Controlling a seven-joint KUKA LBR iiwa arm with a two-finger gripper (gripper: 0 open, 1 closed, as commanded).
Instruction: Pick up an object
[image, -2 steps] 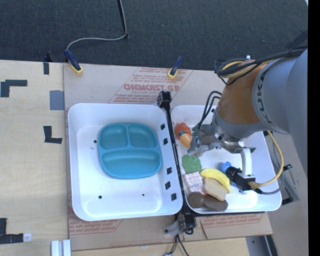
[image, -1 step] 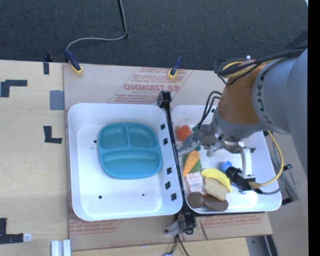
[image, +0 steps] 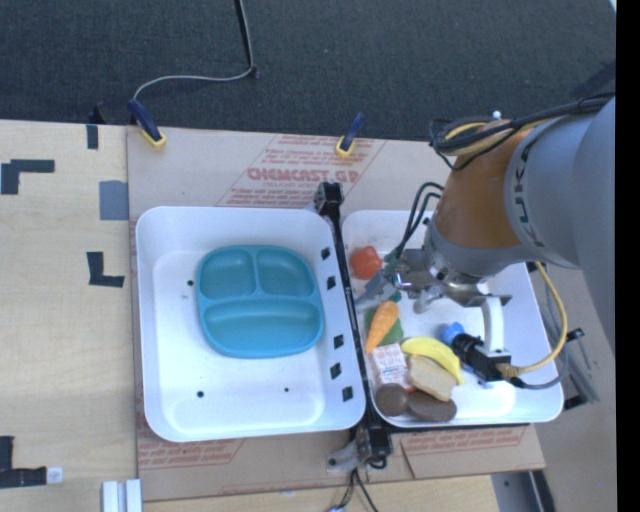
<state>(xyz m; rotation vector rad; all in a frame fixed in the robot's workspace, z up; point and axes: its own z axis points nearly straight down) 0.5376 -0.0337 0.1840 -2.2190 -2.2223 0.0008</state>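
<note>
Two white bins side by side: left bin (image: 160, 300) holds one blue divided plate (image: 260, 300), right bin (image: 530, 400) holds the toy food. Gripper (image: 385, 285) sits low at the right bin's left side, just over the carrot (image: 382, 325), beside one red tomato-like piece (image: 365, 262); can't tell how far it's open or if it grips anything. Carrot's long axis runs near-vertical in frame, tilted slightly right at top. Lower cluster, packed touching: one banana (image: 435, 352), one bread slice (image: 432, 378), one wrapped packet (image: 388, 365), two brown pieces (image: 420, 405). The arm covers the bin's upper right.

Toy foods (image: 405, 365) crowded in right bin (image: 530, 405)
</note>
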